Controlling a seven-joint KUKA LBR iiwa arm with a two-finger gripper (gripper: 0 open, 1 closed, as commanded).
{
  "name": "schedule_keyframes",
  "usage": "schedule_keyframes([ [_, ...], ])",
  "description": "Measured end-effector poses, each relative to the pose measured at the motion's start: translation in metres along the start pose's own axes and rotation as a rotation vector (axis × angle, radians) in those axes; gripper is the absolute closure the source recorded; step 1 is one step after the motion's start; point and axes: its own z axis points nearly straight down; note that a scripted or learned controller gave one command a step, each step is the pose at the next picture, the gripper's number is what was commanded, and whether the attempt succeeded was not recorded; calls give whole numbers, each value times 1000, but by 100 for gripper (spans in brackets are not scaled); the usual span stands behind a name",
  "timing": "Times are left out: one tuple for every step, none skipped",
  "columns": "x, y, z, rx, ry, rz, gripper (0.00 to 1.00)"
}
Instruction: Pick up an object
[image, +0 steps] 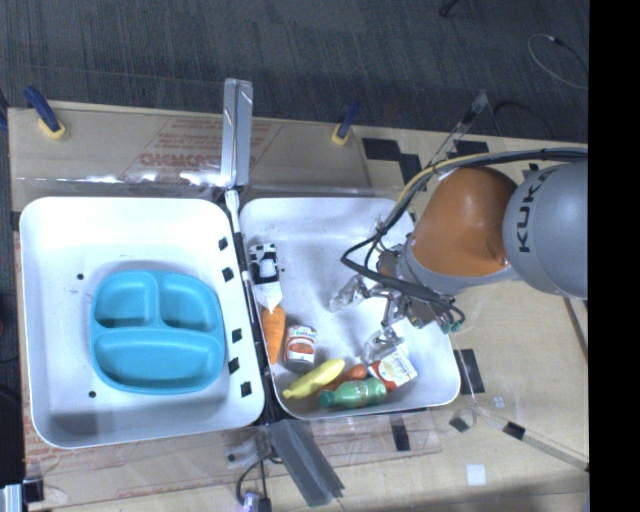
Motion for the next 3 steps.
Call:
schedule_keyframes([
  [22, 16, -36, 0, 1, 36, 0],
  [-15, 0, -45, 0, 0, -4, 0],
  [19, 38, 0, -2, 3, -218, 0],
])
